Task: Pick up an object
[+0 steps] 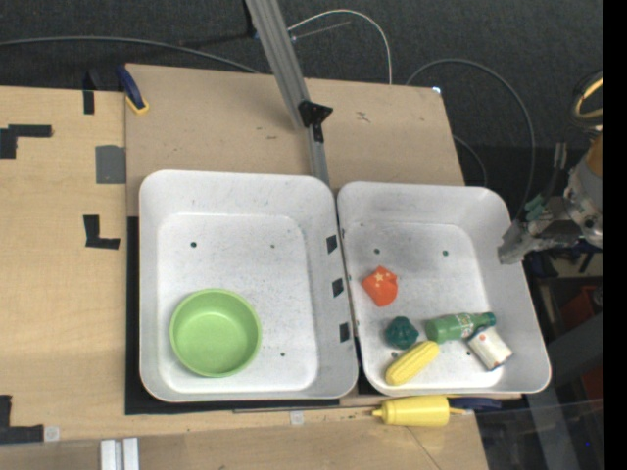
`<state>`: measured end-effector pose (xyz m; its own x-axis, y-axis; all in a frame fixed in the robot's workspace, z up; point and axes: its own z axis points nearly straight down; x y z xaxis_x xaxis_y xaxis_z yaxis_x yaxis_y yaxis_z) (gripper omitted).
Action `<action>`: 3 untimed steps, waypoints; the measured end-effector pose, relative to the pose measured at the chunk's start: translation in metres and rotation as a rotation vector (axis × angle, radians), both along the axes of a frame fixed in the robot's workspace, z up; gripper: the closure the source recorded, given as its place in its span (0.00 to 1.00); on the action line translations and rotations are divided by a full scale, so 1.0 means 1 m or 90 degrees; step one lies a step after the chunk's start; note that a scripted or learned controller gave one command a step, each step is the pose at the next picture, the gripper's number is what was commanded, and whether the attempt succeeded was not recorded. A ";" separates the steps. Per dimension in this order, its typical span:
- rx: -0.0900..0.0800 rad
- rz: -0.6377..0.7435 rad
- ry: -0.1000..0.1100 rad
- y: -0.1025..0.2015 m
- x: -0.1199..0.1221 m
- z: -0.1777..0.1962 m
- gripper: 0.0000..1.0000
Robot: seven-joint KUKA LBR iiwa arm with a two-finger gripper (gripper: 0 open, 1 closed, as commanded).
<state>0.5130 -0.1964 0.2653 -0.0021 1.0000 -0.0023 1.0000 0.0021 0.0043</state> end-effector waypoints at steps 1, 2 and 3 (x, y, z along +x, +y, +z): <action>0.002 0.002 0.004 0.047 -0.005 -0.003 1.00; 0.003 0.004 0.004 0.107 -0.001 -0.001 1.00; 0.002 0.002 0.005 0.151 -0.002 -0.006 1.00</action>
